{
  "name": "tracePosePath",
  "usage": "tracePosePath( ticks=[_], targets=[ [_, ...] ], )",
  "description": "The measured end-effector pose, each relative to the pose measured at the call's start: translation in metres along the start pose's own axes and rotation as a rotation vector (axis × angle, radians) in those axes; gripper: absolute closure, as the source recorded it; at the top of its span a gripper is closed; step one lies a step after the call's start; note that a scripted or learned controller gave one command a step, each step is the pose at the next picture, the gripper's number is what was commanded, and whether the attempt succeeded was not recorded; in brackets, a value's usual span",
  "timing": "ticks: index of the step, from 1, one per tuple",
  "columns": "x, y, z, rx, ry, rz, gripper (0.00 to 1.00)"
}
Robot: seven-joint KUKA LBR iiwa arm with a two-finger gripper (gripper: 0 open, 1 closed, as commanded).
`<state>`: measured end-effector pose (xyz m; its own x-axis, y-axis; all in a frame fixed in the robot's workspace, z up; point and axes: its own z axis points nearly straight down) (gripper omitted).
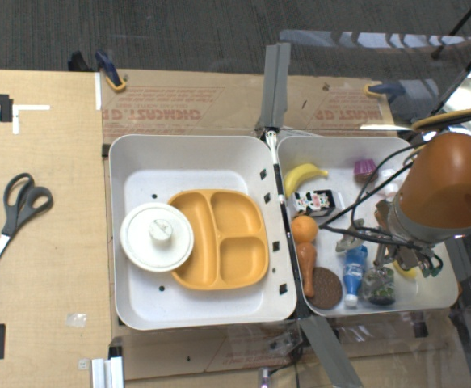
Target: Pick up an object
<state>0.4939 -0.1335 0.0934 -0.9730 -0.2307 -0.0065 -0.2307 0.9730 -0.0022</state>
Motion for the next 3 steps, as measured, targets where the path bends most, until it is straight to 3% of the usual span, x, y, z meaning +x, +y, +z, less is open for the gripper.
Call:
tracePosePath(
  ticks=[1, 2, 3],
  targets=[
    [0.005, 0.016, 0.001, -0.001, 0.004, -0.014, 0.00],
    [-0.060, 0.014, 0.000, 0.000, 0.001, 0.297, 0.00],
    [-0.034, -0.045, 0.000, 0.000, 0.001, -0.003, 0.00]
  ],
)
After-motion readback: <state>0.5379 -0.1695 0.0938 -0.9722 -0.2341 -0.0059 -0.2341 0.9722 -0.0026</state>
